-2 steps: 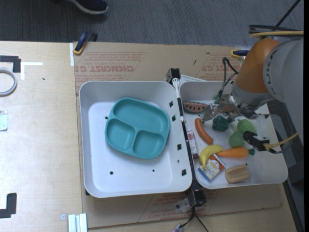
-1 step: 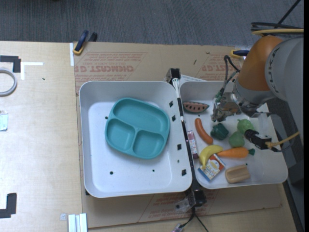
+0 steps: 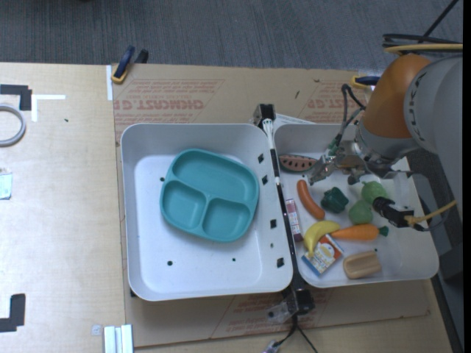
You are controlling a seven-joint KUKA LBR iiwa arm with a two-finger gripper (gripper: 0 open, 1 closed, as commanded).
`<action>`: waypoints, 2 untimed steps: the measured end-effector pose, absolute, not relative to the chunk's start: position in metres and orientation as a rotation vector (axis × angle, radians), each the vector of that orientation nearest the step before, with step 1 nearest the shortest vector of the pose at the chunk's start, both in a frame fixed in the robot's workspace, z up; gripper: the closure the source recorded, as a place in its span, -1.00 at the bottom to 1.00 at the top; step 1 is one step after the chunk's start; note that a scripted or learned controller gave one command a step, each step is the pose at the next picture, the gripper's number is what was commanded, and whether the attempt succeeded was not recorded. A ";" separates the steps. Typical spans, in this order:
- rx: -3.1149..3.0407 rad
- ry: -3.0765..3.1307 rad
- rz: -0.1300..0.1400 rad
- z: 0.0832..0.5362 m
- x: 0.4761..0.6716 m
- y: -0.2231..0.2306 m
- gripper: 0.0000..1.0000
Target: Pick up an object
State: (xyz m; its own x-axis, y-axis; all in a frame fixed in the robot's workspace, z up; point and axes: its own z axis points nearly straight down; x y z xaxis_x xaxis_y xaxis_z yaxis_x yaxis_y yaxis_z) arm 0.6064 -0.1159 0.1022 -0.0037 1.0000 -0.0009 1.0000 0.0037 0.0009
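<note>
Below my claw (image 3: 322,169), whose finger state I cannot tell, lies the sausage (image 3: 310,198) in the right bin (image 3: 423,269); broccoli (image 3: 335,199) just beside it, banana (image 3: 319,234) and carrot (image 3: 356,233) farther below; teal tray (image 3: 210,195) to my left

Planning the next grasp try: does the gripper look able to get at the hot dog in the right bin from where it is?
Probably yes. The gripper hangs just above the hot dog, whose top is bare. The banana lies past its lower end and the dark green toy is close beside it, which may crowd one side.
</note>
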 end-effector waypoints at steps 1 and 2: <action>2.225 2.219 -0.002 0.092 0.567 -0.096 -1.00; 2.227 2.217 -0.002 0.101 0.567 -0.096 1.00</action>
State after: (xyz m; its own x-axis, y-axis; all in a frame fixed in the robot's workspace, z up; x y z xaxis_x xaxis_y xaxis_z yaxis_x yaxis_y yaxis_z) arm 0.5672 -0.0962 0.1015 0.0047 1.0000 -0.0005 1.0000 -0.0047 -0.0011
